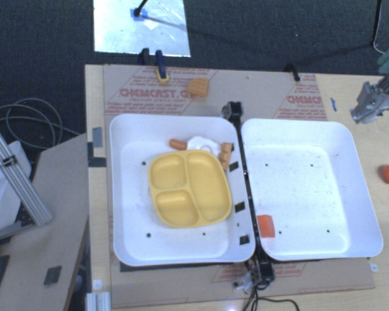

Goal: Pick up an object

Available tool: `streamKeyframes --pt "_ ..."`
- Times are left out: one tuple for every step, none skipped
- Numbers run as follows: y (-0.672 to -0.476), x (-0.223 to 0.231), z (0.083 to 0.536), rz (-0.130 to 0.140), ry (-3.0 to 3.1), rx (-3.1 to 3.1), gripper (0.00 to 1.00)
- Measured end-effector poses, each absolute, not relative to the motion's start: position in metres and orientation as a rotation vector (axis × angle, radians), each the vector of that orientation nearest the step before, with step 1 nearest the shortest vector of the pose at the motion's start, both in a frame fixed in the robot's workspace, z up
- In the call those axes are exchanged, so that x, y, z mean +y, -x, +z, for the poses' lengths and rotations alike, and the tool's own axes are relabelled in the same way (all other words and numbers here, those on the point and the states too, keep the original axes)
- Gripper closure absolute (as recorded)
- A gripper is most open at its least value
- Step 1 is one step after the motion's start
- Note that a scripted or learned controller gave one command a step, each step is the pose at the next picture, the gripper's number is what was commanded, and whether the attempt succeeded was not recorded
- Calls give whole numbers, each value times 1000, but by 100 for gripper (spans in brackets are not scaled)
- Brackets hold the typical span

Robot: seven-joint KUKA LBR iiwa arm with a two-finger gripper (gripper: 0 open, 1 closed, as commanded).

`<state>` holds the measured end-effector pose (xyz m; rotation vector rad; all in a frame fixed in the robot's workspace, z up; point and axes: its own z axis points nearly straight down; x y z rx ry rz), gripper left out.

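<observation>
- End effector (376, 102) at the view's 2 o'clock edge, above the desk (350, 89) outside the right bin (350, 193); I cannot tell its opening or any load
- Yellow divided tray (189, 188) in the left bin (126, 193)
- At the tray's 12 o'clock: orange sausage (177, 144), white piece (203, 145)
- Red block (265, 225) at the right bin's 7 o'clock

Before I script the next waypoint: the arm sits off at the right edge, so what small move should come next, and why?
Probably swing the gripper left and toward the near edge, over the right bin. It hangs outside that bin's far right corner, above bare bench. The orange block at the bin's near-left corner lies alone, an easier target than the yellow tray.
</observation>
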<state>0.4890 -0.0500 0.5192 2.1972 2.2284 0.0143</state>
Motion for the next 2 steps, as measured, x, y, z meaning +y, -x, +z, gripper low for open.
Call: streamKeyframes --pt "-489 -50 519 14 -2198 2229 0" --pt "-489 -50 519 14 -2198 2229 0"
